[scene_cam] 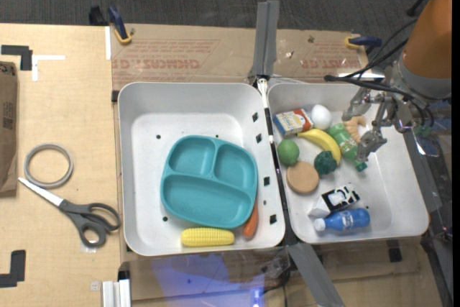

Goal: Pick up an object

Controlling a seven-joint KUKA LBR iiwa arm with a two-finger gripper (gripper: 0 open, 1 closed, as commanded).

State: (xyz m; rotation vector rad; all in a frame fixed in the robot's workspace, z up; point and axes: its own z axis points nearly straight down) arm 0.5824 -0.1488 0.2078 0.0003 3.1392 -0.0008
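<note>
Corn cob (207, 236) in left bin (136, 176), scissors (75, 211) on wooden bench (57, 111), tool (370, 127) seemingly open, empty

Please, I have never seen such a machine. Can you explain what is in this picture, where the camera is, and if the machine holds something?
One camera looks down at a slant on a bench with two white bins. The grey and orange robot arm reaches in from the right; its pincer hangs over the right bin, open, with nothing between its fingers. That bin holds a banana, a lime, a white ball and a small bottle. The left bin holds a teal tray and a corn cob. Scissors lie outside.
</note>
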